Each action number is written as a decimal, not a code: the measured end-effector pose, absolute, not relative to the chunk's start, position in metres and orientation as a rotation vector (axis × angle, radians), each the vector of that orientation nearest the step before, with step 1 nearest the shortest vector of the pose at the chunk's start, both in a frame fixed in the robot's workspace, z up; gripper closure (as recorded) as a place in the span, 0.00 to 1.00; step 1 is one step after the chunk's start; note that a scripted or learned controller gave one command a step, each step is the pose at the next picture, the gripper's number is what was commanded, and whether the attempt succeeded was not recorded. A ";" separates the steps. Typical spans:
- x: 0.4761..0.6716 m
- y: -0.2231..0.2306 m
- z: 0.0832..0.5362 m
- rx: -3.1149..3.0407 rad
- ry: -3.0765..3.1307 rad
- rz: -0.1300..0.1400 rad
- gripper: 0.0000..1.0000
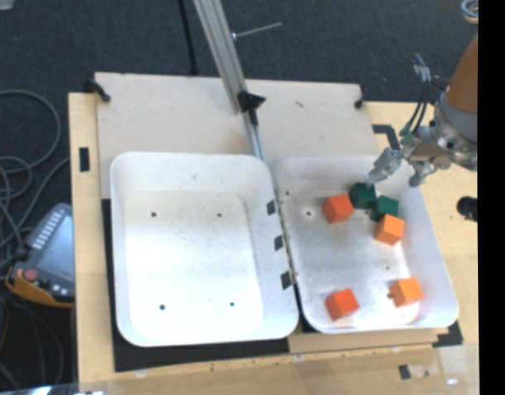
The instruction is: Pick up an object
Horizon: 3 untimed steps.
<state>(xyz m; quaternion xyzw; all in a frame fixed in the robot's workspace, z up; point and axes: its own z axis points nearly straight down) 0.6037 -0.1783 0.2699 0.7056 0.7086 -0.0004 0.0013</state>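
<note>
In the right bin (425, 245) lie several small blocks. An orange-red block (338, 208) sits near the middle, with a dark green block (363, 194) and a second green block (386, 206) just to its right. An orange block (390, 229) lies below those. Another orange-red block (343, 304) and an orange block (405, 291) rest near the bin's front edge. My gripper (399, 169) hovers over the bin's far right corner, above and to the right of the green blocks. Its two fingers stand apart, open, with nothing between them.
The left bin (125, 220) stands beside the right one. A slanted metal pole (224, 48) rises from the bench behind the bins. Cables and a teach pendant (47, 253) lie on the floor at the left.
</note>
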 end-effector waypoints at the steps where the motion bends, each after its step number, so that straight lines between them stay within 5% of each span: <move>1: 0.644 -0.160 0.147 2.220 2.227 -0.005 0.00; 2: 0.619 -0.086 0.107 2.218 2.232 -0.003 0.00; 3: 0.670 -0.115 0.097 2.214 2.221 0.004 0.00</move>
